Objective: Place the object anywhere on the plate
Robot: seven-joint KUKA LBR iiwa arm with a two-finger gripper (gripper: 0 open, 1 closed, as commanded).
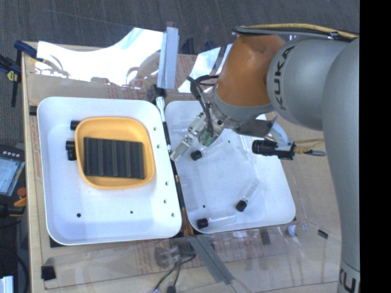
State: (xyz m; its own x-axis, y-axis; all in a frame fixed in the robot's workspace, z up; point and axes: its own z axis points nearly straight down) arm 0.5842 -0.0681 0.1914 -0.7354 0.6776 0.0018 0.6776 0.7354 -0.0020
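Note:
A yellow plate (113,130) with rounded corners lies in the left bin (91,218), toward its back. A dark grey ridged rectangular object (115,157) rests flat on the plate, covering most of its middle. My gripper (181,148) hangs low over the near-left part of the right bin (269,194), close to the wall between the two bins. It is to the right of the plate and apart from it. I see nothing in the gripper. The grey arm with its orange band (244,72) reaches in from the right above the right bin.
A small black piece (195,155) lies in the right bin just beside the gripper, with two more (241,206) (201,223) near its front. Two black pieces (71,146) sit at the plate's left edge. A grey post (167,57) stands behind the bins.

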